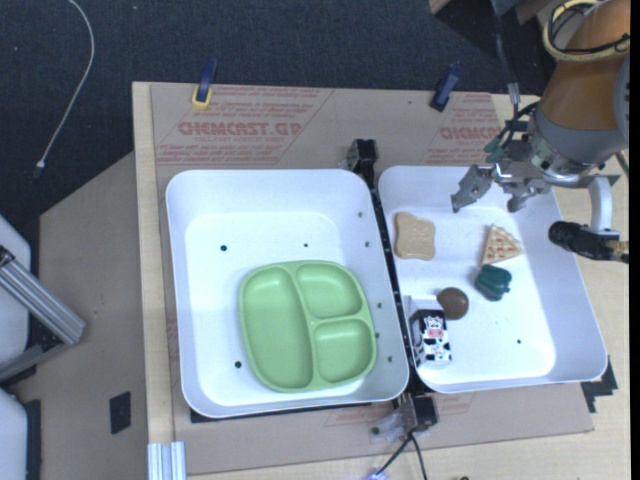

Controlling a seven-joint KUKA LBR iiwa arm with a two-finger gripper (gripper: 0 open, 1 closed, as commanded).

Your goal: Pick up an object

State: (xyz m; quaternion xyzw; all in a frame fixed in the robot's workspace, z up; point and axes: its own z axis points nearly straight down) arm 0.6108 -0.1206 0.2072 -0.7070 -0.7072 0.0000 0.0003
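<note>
Far to the left of my pincer, the left bin [190, 268] holds a green divided plate [305, 325]. In the right bin [570, 353], a slice of toast [414, 236] lies below and left of the pincer; a brown round piece [453, 302] and a black-and-white cow figure [432, 338] lie farther below. My pincer [492, 195] hangs over the bin's upper part, fingers spread wide with nothing between them. Below and slightly right of it lie a pizza slice [501, 244] and a dark green piece [493, 283], just beside each other. The arm [585, 88] enters from the right above the bench [300, 128].
</note>
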